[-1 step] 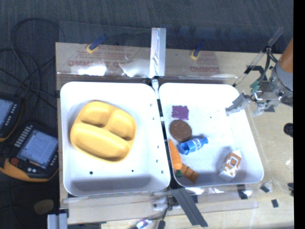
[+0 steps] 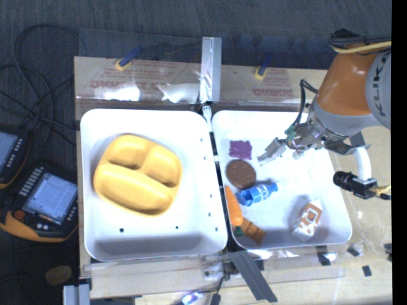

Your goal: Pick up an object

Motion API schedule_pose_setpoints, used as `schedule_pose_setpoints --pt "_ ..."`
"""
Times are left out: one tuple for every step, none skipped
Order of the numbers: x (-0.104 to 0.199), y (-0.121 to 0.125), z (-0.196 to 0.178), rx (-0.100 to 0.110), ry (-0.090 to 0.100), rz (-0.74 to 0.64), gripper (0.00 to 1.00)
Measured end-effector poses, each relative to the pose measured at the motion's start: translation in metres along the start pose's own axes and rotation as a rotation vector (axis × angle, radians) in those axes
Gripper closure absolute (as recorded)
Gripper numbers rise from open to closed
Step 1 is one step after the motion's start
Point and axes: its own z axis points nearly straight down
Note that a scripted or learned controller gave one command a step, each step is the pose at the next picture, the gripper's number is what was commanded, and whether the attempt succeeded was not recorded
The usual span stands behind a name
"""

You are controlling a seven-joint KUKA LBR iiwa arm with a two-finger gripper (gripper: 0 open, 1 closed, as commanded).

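Observation:
The right bin holds several small things. A purple flat piece lies near its left wall, with a brown round disc just below it. Further toward the front are a blue object, an orange carrot-like stick, a small brown block and a white and orange box. My gripper hangs over the bin's upper middle, right of the purple piece, open with nothing between its fingers.
The left bin holds a large yellow bread-shaped object. A metal divider runs between the bins at the back. Cables and a handheld pendant lie on the floor to the left.

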Motion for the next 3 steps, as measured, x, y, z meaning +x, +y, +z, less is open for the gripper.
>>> schedule_pose_setpoints --pt "0.021 -0.004 0.097 0.0 0.001 -0.228 0.0" --pt "0.021 -0.004 0.097 0.0 0.001 -0.229 0.0" --pt "-0.009 0.095 0.115 -0.02 -0.008 -0.159 0.0"
